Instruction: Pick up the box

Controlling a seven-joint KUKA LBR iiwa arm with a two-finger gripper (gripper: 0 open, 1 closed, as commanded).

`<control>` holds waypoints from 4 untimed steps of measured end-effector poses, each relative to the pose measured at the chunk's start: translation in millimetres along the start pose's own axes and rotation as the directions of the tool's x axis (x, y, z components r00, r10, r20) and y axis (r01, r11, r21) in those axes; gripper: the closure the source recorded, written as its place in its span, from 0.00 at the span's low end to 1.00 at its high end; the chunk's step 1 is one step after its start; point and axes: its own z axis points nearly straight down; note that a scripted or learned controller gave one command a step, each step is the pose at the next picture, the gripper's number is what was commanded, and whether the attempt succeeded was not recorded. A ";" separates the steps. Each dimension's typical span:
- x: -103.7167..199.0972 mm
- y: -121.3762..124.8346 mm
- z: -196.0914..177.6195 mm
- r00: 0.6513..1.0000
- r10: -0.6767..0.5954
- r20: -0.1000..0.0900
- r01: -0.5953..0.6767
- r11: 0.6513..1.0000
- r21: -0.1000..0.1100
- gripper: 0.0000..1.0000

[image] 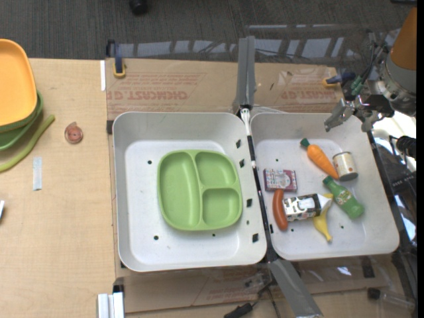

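Looking down from the fixed camera, I see my gripper point(346, 113) hanging over the far right corner of the right bin point(381, 244), and I cannot tell how it is set. The box point(280, 178), small and purple, lies flat near that bin's left wall, well apart from me, with a red sausage point(280, 211), a carrot point(320, 159), a can point(345, 165) and a green bottle point(344, 198) nearby. A green divided plate point(199, 190) sits in the left bin point(132, 244).
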 end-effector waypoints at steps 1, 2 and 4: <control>15.8 -10.0 153.7 1.000 0.001 -0.001 -0.001 1.000 0.000 0.00; 60.1 -82.2 165.1 0.993 -0.117 0.002 0.117 0.993 -0.010 0.00; 132.1 -131.2 72.8 0.992 -0.124 0.000 0.124 0.992 0.000 1.00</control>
